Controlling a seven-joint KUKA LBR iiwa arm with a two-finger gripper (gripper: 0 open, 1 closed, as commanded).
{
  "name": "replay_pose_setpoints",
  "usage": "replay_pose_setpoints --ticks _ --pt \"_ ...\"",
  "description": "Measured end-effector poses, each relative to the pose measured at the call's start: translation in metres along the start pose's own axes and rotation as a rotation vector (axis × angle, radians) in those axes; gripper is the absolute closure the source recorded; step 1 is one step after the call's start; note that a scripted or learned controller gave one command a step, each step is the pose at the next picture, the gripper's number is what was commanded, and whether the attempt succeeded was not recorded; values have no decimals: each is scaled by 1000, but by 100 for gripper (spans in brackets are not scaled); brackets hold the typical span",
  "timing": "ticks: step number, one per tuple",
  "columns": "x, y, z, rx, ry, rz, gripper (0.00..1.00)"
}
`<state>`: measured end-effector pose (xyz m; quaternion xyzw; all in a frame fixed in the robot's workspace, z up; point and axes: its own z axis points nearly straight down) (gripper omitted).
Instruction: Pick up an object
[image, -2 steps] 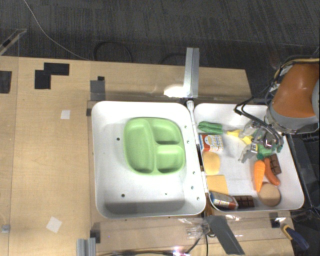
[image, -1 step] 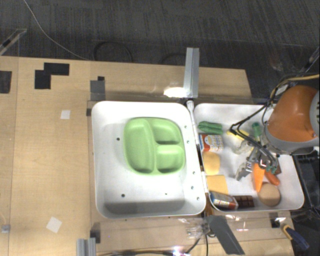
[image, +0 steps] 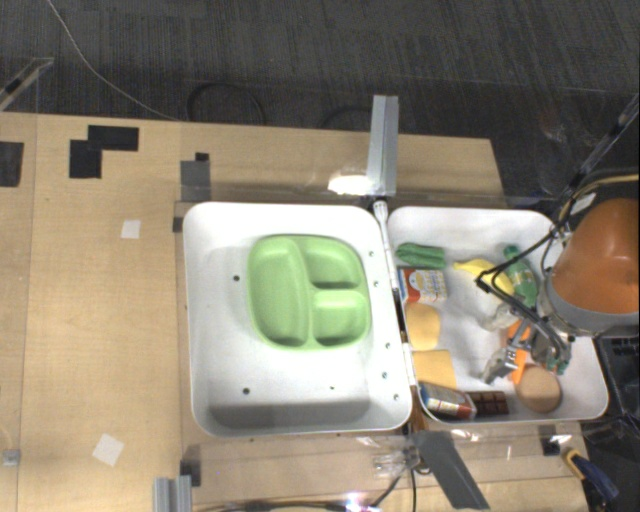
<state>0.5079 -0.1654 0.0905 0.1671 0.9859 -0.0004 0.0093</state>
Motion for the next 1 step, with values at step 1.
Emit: replay_pose_setpoints --ticks 1 --pt "3 18 0 2 -2 -3 0"
